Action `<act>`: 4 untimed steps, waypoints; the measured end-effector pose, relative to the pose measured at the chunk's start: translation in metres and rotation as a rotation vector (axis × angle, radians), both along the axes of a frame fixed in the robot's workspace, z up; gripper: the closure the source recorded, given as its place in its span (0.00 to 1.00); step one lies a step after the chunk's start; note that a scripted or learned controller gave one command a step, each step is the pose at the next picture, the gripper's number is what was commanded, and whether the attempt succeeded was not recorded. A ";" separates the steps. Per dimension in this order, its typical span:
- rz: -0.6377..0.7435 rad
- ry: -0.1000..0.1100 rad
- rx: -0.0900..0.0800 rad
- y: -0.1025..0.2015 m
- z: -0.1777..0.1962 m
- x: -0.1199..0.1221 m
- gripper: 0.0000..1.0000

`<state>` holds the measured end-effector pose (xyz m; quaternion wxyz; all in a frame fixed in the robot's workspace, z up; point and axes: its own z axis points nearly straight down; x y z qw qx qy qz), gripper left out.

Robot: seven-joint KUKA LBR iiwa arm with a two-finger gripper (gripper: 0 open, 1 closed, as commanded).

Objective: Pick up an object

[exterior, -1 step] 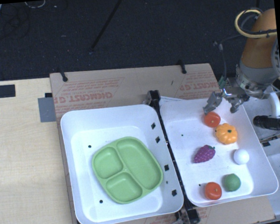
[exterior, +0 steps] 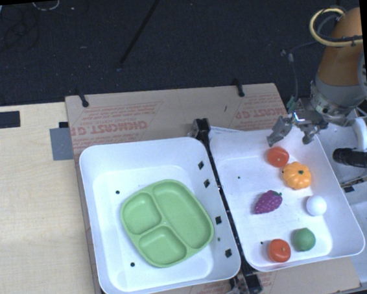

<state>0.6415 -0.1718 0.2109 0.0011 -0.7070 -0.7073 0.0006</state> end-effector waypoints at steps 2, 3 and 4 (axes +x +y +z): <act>0.001 0.004 0.001 0.004 -0.100 -0.003 0.00; 0.003 0.002 0.000 0.005 -0.124 -0.003 0.00; 0.003 0.009 0.000 0.004 -0.114 -0.004 1.00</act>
